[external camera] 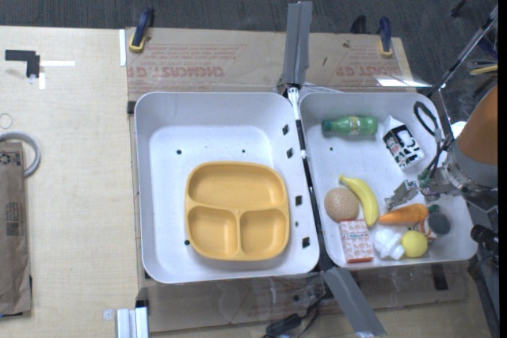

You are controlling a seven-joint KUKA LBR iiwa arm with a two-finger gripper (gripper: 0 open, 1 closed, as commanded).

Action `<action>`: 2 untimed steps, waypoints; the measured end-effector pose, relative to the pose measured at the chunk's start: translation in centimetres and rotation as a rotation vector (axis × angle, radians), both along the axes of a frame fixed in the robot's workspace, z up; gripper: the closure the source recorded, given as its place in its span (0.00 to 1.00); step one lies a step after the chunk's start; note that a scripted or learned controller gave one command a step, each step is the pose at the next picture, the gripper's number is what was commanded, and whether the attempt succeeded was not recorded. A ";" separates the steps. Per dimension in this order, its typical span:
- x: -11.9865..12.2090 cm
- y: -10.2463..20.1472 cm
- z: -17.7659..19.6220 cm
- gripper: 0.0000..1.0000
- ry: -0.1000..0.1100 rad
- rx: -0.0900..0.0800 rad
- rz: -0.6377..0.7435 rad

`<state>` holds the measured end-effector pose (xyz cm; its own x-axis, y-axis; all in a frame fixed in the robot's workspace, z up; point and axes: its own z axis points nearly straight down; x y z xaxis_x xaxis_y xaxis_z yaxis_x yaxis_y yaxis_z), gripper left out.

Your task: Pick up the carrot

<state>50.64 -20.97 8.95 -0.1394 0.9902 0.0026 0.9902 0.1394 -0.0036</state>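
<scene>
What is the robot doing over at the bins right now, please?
The grey arm's hand is low in the right white bin, just above the orange carrot, which lies on the bin floor among a yellow banana, a lemon and a green bottle. A yellow divided tray sits in the left bin.

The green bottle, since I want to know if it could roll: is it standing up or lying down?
Lying down. The green bottle rests on its side along the far wall of the right bin, its length running left to right.
</scene>
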 end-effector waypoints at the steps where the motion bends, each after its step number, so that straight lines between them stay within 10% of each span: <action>1: 0.0 -0.1 0.7 1.00 0.001 0.001 -0.003; 2: 7.2 0.2 9.1 1.00 -0.002 -0.003 -0.008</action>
<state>57.83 -20.77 18.01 -0.1318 0.9913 -0.0005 0.9913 0.1318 -0.0021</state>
